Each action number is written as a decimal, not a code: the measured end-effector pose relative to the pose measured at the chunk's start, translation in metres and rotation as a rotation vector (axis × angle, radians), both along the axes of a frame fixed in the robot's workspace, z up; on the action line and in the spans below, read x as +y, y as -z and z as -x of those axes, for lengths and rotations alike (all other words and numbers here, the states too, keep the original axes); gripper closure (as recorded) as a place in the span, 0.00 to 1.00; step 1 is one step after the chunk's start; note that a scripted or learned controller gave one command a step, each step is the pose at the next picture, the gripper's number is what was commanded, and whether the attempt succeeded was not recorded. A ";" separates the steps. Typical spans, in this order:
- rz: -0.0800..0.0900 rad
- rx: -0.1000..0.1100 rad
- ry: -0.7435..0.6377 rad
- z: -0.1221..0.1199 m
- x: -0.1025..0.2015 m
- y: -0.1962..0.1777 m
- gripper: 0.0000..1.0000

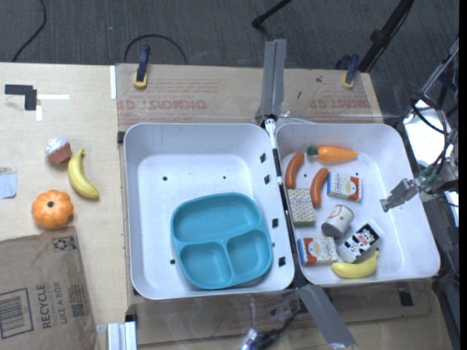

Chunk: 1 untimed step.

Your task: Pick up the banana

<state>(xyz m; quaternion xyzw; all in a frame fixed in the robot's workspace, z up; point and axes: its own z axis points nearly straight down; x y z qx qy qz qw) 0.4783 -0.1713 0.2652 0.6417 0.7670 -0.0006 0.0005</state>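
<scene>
1. One banana (pixel 356 267) is lying at the right bin's (pixel 413 195) front edge, touching a cow-print carton (pixel 360 241).
2. I am hovering my gripper (pixel 398 195) near the bin's right wall; I cannot tell my fingers' spread.

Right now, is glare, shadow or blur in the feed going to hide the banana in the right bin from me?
Camera view: the banana near the front wall of the right bin is evenly lit and sharp enough to outline; strong glare sits at the right edge by the arm, washing out detail around the gripper, which looks soft; shadows in the bins are faint.
</scene>
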 end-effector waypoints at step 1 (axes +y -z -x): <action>0.002 -0.013 -0.294 -0.004 -0.007 0.154 0.00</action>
